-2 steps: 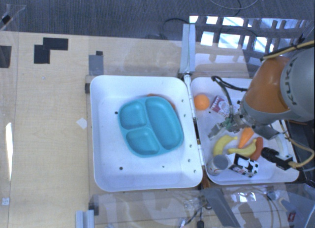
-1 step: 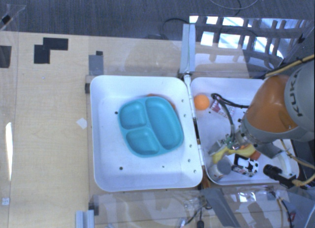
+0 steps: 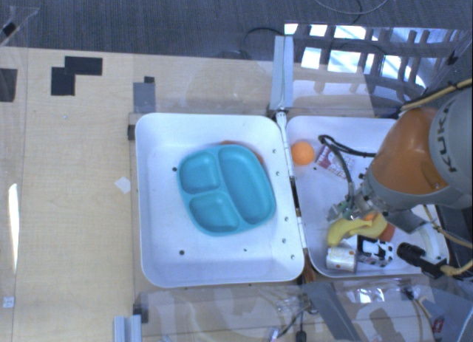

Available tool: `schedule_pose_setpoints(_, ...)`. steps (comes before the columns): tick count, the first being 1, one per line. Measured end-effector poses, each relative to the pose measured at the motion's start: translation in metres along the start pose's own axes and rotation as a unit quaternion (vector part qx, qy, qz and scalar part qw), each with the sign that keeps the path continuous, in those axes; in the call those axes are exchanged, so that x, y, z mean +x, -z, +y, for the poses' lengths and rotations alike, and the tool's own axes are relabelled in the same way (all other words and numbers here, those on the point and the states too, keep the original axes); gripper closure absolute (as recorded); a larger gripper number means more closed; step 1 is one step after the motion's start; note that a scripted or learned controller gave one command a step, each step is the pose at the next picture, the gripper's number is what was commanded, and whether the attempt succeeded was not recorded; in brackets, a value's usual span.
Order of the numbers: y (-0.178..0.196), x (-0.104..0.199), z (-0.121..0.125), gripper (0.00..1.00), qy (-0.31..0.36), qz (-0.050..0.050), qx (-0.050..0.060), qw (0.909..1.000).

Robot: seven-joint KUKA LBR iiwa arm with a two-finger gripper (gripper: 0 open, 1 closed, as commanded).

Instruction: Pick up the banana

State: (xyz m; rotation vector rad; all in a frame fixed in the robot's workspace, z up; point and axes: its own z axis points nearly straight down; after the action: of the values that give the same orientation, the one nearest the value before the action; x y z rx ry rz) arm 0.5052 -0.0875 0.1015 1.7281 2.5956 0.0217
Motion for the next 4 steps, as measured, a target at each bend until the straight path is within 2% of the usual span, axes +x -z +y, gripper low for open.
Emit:
schedule_pose_setpoints(1, -0.012, -0.046, 0.018, 1.00, -0.043, 0.003, 0.006, 0.9991)
schedule_pose_setpoints(2, -0.013, -0.048, 0.018, 0.00, -0.044, 0.000, 0.005, 0.9990)
schedule_pose_setpoints(3, -0.012, -0.006, -0.002, 0.00, -0.061, 0.002, 0.006, 0.9981)
schedule_pose_setpoints(4, 0.001, -0.006, 0.002, 1.00, -0.060, 0.000, 0.001, 0.9982)
